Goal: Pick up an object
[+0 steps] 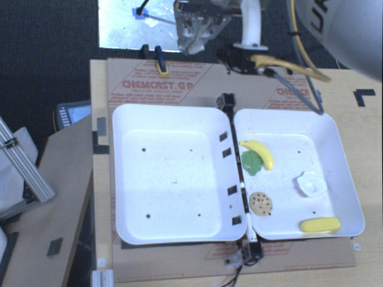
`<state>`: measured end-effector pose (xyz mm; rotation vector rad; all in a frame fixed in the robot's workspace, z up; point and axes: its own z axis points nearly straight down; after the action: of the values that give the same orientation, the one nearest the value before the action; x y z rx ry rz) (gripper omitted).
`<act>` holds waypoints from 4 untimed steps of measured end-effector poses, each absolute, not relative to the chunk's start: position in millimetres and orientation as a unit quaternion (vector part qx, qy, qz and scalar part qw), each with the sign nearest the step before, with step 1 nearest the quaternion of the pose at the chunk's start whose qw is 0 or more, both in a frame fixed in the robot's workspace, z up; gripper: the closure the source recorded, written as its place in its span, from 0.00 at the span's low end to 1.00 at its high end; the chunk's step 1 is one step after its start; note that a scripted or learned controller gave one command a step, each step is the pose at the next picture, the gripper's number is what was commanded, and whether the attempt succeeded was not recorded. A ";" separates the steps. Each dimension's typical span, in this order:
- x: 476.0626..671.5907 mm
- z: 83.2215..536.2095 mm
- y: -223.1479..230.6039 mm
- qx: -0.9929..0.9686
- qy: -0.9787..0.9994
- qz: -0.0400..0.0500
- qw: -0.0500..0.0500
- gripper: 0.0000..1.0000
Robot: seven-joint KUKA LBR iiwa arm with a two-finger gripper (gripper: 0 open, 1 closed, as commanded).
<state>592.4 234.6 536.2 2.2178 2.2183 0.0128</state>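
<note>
The right bin [335, 142] holds a yellow banana [260, 152], a green leafy piece [251, 162] touching it, a round brown cookie [260, 204], a small white object [310, 184] and a yellow corn-like piece [319, 224]. My gripper [192, 36] hangs high at the top of the view, above the bench's far edge and well away from the bins. Nothing shows between its fingers.
The left bin [167, 175] sits beside the right one, joined by a black-clipped divider [230, 154]. Brown cardboard [179, 82] lies under both bins. Yellow and grey cables [287, 70] run near the right bin's far edge. An aluminium rail [24, 166] stands at left.
</note>
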 end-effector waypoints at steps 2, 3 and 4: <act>562.9 547.1 234.4 0.705 0.710 0.002 0.001 1.00; 563.1 558.2 234.7 0.704 0.711 0.003 0.001 1.00; 563.1 569.4 234.7 0.703 0.712 0.004 0.001 1.00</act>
<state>563.1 234.7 569.4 2.2055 2.2338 0.0139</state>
